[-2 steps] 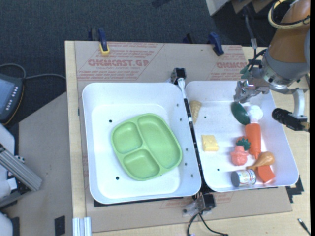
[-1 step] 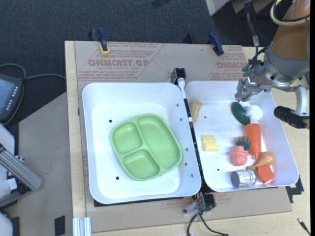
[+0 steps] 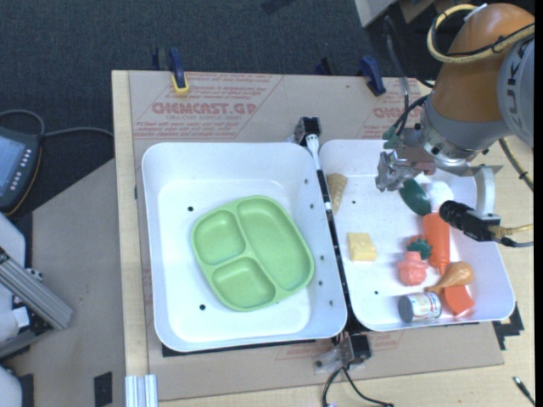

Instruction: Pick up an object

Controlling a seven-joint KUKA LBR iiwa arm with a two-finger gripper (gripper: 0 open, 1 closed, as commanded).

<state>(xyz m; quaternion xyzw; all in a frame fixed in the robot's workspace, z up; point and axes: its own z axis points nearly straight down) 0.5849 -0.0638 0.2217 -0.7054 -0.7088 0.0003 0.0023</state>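
Objects for picking lay in the right bin (image 3: 366, 312), and you had several to choose from: a yellow block (image 3: 362, 247), a pink toy (image 3: 412, 267), a carrot (image 3: 438, 238), a small can (image 3: 421, 306), a pear-shaped piece (image 3: 454, 275), an orange piece (image 3: 459, 298), a tan wedge (image 3: 337, 189) and a dark green item (image 3: 415, 197). The left bin (image 3: 161, 227) carried a green divided plate (image 3: 249, 252).

The gripper (image 3: 392, 172) hung over the far part of the right bin, and you could not tell from this angle whether its fingers were apart or together; nothing could be seen between them. The dark green item sat closest, just beside the gripper toward four o'clock, partly under the wrist, so its long axis was hard to read. The carrot lay further out toward five o'clock, with its long axis running roughly twelve to six. The tan wedge was near at about nine o'clock, against the bin's inner wall. The yellow block stood toward seven o'clock, well apart from its neighbours.

Judging by position alone, you would have found the green item the shortest reach, though the wrist hid it; the yellow block looked the cleanest target, having open floor around it. The cluster near the bin's near corner seemed riskier, with pieces touching.
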